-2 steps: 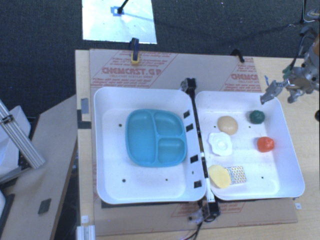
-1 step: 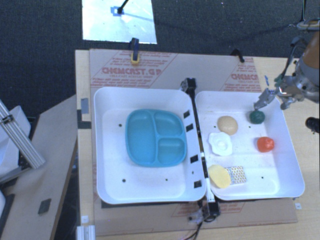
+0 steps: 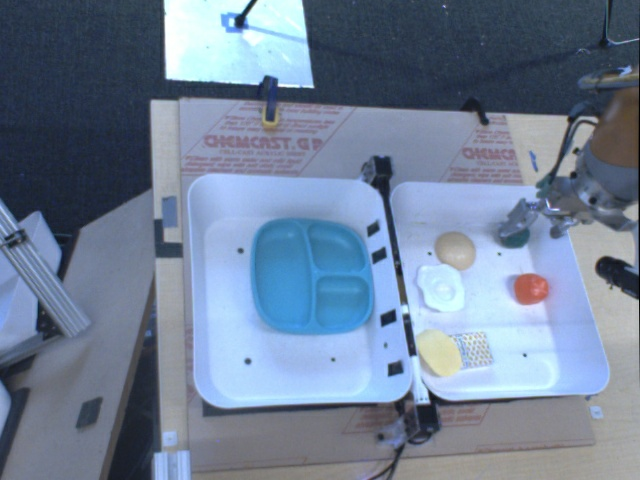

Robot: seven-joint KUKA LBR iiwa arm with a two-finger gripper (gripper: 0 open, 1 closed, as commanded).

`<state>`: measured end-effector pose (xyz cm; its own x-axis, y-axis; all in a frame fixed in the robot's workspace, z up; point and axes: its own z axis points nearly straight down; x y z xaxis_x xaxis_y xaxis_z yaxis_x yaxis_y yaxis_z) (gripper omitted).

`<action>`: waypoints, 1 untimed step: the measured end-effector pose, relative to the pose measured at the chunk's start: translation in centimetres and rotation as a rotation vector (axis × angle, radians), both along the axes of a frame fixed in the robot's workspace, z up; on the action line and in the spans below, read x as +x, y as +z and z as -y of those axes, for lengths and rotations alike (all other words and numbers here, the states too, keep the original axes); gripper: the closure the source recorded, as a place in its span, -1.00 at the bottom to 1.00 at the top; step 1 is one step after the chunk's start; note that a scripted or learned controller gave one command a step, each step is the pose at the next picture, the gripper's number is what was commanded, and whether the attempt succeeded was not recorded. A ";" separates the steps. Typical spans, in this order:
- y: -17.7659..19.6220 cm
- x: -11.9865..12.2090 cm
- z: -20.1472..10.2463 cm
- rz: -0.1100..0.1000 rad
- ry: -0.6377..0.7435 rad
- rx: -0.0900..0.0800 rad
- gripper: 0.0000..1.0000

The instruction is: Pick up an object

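From up here the counter (image 3: 470, 133) carries 2 shallow white bins side by side on a sheet printed with red lettering. The left bin (image 3: 215, 268) holds a blue divided plate (image 3: 310, 276) with 3 compartments, lying flat near the middle.

The right bin (image 3: 570, 308) holds the loose pieces. A tan, egg-like ball (image 3: 455, 249) sits toward the upper left of this bin, and just below it, nearly touching, lies a white fried-egg shape (image 3: 441, 288). Further down, near the bin's lower left corner, a yellow rounded piece (image 3: 437, 352) rests right beside a small patterned square (image 3: 474, 349); the 2 look to be touching along one edge. Well apart from those, toward the right wall, a red-orange tomato-like ball (image 3: 531, 288) sits alone.

The arm (image 3: 610, 158) reaches in from the right, grey with an orange band above the wrist. Its end effector (image 3: 518, 226) hangs over the upper right part of the right bin, pointing toward the bin's middle. At its tip there is a small dark greenish thing (image 3: 514, 235), just beside the metal fingers, but I cannot tell whether that is a separate object or part of the tool, nor whether it sits between the fingers. Whether the fingers are spread or closed I cannot tell either. The tan ball lies near the tip, to its left, and the red ball lies below it.
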<state>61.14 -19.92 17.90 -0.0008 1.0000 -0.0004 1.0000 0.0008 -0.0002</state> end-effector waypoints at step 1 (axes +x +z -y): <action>-6.2 0.1 -0.4 -0.002 0.001 0.001 -1.00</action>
<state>61.27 -19.51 11.68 -0.0016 1.0000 0.0006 1.0000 0.0016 -0.0020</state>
